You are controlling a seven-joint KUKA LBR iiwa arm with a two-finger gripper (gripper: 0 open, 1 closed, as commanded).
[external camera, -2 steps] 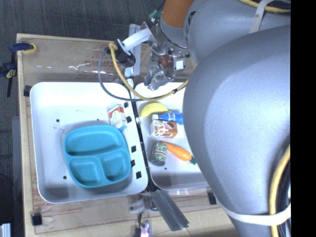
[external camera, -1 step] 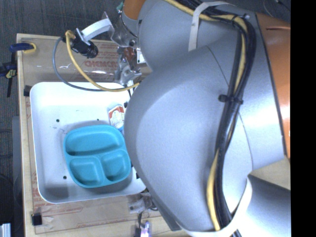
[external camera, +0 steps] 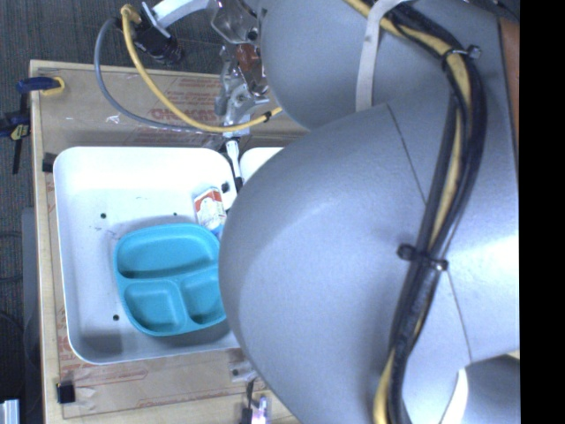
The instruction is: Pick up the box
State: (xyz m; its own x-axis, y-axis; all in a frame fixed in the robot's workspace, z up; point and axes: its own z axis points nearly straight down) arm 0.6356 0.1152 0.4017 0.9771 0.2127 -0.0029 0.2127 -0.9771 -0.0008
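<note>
From the camera above the bench, you see the grey arm [external camera: 371, 237] covering most of the right side and most of the right bin [external camera: 261, 159]. The gripper [external camera: 237, 113] sits above the bins' far edge, and you cannot tell its state. The box [external camera: 208, 208] lies in the left bin [external camera: 79, 237], just beside the blue tray [external camera: 168, 276], at the tray's far right corner.

One blue tray [external camera: 168, 276], one box [external camera: 208, 208] (half hidden), two bins [external camera: 79, 237]

red printing on the bench [external camera: 177, 91] too blurred to read, box [external camera: 208, 208] label illegible
</note>
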